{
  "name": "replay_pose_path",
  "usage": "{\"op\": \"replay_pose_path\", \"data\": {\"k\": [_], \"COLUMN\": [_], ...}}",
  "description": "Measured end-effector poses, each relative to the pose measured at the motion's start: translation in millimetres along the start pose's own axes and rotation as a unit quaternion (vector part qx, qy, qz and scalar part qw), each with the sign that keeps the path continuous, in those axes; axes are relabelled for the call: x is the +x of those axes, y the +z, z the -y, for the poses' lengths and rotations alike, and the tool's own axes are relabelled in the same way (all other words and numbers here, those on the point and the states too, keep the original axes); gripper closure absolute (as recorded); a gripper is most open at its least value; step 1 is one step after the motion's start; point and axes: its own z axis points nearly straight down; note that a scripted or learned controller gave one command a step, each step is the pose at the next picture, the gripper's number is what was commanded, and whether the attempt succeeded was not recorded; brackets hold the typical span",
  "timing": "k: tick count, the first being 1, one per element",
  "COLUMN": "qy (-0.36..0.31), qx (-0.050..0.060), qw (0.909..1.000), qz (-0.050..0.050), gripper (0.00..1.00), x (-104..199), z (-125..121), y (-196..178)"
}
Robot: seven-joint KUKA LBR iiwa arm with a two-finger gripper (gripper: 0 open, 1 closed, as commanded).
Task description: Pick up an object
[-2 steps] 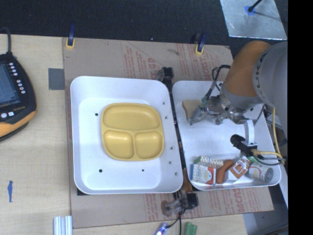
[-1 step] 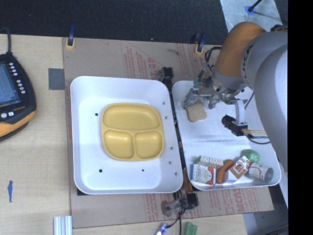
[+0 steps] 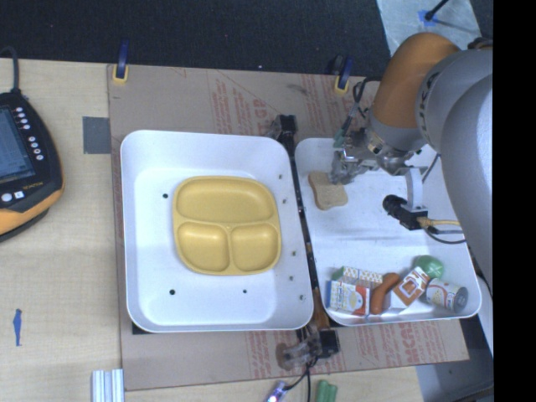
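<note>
The claw is hanging over the tan bread-shaped slice at upper right, seemingly lining up a grasp; its opening cannot be told.

Arm enters from the right, grey link filling the right side, orange band sitting above the wrist. Wrist angled down and leftward. Gripper low at the end of the wrist, pointing downward.
</note>
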Motion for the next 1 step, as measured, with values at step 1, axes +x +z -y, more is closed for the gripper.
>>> {"op": "replay_pose_path", "data": {"k": [1], "qy": [0.002], "qx": [-0.001], "qw": [1.0000], "qz": [0.000], "gripper": [1.00], "x": [31.1], "z": [77.0], "y": [-89.5]}}
